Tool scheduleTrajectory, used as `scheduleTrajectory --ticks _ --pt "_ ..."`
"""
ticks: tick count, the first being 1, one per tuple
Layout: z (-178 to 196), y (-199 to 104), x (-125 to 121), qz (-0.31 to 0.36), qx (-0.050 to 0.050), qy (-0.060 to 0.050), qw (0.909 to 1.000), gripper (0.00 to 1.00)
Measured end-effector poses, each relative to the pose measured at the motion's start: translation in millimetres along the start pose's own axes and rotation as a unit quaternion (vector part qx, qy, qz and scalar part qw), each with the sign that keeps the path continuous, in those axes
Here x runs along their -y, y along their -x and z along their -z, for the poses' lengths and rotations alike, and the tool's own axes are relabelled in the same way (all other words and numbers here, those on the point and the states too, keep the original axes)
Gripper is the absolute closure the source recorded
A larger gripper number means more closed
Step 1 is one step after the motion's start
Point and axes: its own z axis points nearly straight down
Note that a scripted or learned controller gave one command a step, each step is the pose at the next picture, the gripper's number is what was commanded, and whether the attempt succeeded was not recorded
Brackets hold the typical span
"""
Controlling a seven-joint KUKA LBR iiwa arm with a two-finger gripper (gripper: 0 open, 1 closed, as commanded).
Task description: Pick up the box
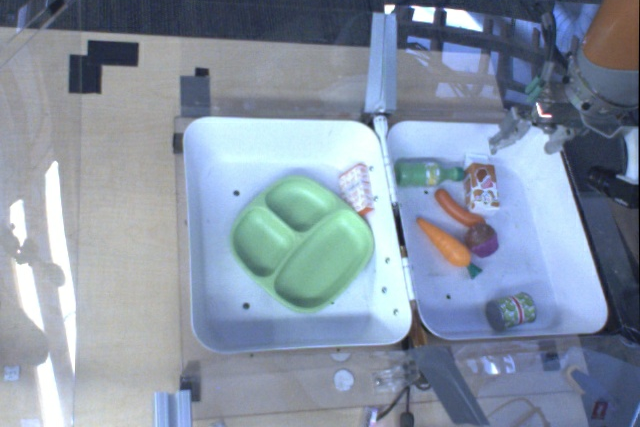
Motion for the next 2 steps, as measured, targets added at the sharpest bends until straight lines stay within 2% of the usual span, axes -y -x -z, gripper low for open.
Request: scheduleTrajectory --ticks 1,2 --pt "-91 -49 1 0.053 0.000 0.000 0.9986 0.00" --pt "-109 -57 -13 0.039 0.002 0.009 0.9992 0.00"
